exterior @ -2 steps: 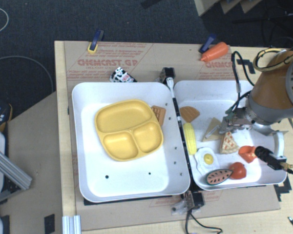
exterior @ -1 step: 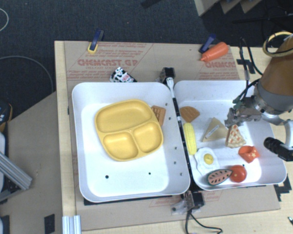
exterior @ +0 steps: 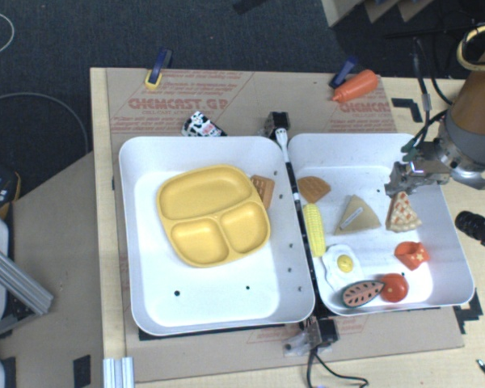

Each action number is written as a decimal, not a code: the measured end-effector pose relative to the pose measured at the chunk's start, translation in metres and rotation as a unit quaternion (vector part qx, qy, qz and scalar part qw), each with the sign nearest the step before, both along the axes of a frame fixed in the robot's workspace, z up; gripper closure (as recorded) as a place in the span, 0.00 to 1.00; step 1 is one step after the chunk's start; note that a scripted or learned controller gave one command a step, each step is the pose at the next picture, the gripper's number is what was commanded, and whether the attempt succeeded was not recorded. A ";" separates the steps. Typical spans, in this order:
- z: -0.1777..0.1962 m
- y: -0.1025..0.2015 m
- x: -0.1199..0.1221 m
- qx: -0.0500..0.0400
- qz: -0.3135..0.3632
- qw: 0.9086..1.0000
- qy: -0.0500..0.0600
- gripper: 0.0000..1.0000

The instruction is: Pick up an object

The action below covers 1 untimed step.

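End effector (exterior: 410, 176) low over right bin (exterior: 449, 253), just above pizza slice (exterior: 402, 213) — likely lined up for a grab. Finger opening: can't tell, nothing visibly held. Corn cob (exterior: 314, 229), fried egg (exterior: 340, 261), tomato (exterior: 394, 288) lying loose nearby — alternate targets.

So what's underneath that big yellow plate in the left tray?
The yellow plate lies on the left tray's white floor. A waffle-like brown piece pokes out at the plate's right edge; how far it reaches beneath is hidden, as is anything else under the plate.
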State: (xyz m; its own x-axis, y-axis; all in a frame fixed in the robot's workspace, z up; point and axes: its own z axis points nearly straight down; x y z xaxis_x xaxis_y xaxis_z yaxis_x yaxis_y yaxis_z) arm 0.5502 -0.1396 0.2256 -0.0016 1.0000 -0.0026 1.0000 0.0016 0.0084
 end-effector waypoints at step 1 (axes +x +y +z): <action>0.006 0.059 0.010 0.002 0.003 1.000 0.002 1.00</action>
State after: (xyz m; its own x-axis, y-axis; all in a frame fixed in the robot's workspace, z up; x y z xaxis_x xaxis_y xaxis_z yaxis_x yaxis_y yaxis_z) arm 0.5601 -0.0804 0.2321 -0.0072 1.0000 0.0011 1.0000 0.0072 0.0049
